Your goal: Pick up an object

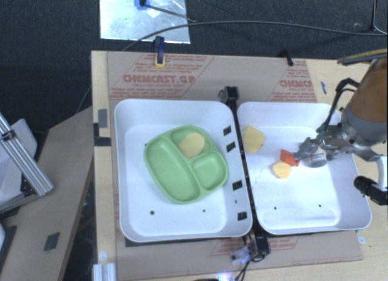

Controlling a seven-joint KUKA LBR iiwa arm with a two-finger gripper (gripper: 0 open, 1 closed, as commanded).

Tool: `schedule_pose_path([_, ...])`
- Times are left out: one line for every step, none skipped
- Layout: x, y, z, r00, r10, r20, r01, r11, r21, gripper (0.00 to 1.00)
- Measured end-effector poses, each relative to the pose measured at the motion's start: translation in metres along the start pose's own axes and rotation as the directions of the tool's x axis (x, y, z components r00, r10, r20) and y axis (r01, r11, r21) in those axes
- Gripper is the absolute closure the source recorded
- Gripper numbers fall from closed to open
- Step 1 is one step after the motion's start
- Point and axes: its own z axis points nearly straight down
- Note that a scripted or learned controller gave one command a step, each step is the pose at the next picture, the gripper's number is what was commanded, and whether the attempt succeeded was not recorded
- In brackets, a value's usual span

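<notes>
**Gripper low over right bin, beside red piece**

Near edge first: both white bins seated side by side on a cardboard sheet, dark clips along the shared middle wall, presumably to keep the pair from sliding. Right bin (345, 216) near half bare. Left bin (130, 213) near half likewise bare.

Mid depth, right bin: small yellow piece (281, 169) lying loose on the floor. Just behind and touching or nearly touching it, a small red piece (288, 157). Gripper (308, 154) down at floor level immediately right of the red piece, reaching in from the right wall, wrist angled toward the pieces. Probable target: red piece, judged from the approach line. Jaw state: cannot tell, metal parts blur together at the tip. No piece visibly between the fingers, so no grasp recorded.

Mid depth, left bin: green divided plate (173, 171) lying at a slant, one yellow piece (192, 145) resting in its upper compartment.

Farther back, right bin: larger yellow piece (253, 138) against the middle wall, well apart from the gripper.

Beyond the bins: printed cardboard, a blue-and-yellow clamp (159, 51) at its far edge, likely pinning the sheet to the bench.

Risk, as judgement: red and small yellow pieces crowded together, closing may nudge one aside.
</notes>
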Motion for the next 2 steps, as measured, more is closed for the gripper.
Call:
schedule_pose_path([0.000, 0.003, -0.006, 1.000, -0.003, 0.003, 0.003, 1.000, -0.012, 0.00])
schedule_pose_path([-0.008, 0.007, 0.041, 1.000, 0.000, 0.002, 0.000, 1.000, -0.009, 0.00])
